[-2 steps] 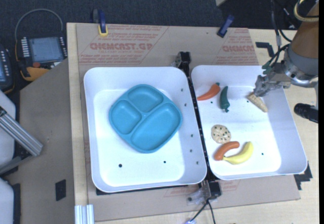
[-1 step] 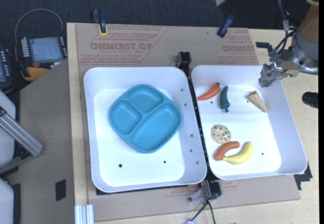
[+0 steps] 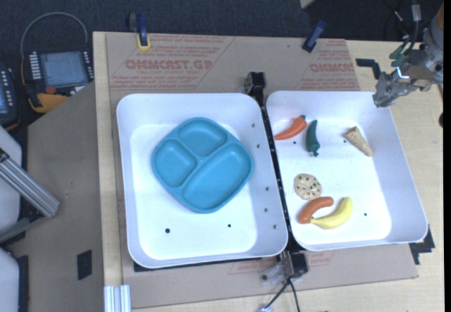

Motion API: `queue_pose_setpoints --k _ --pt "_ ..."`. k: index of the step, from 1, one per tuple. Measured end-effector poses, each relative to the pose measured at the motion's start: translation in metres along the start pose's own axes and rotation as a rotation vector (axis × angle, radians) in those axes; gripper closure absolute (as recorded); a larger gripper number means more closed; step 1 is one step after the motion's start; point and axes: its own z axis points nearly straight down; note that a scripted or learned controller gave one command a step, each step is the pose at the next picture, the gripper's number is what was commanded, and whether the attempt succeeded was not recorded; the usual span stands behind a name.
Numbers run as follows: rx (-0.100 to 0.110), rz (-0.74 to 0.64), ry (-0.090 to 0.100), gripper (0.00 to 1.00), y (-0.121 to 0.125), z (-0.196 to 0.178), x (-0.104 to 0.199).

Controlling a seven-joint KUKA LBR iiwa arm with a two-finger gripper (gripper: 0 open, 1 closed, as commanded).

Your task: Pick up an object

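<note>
The right bin (image 3: 402, 163) holds an orange chilli (image 3: 290, 128), a dark green pepper (image 3: 312, 137), a tan wedge of bread (image 3: 358, 140), a round cookie (image 3: 307, 185), a red sausage (image 3: 314, 209) and a yellow banana (image 3: 335, 215). My gripper (image 3: 386, 95) hangs at the bin's far right corner, above its rim, up and to the right of the bread wedge. I see nothing between its fingers.
The left bin (image 3: 141, 233) holds a blue divided plate (image 3: 203, 163). Black clamps (image 3: 254, 82) sit between the bins at the back and the front. Cables and a tan box stand beyond the bench at the top right.
</note>
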Motion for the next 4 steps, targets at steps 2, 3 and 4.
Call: queue_pose_setpoints --k 2,3,4 --pt "0.012 -0.003 0.005 1.00 -0.017 0.023 0.096" --pt "0.012 -0.004 0.005 1.00 -0.026 0.044 0.146" --pt "0.011 -0.004 0.005 1.00 -0.038 0.042 0.201"
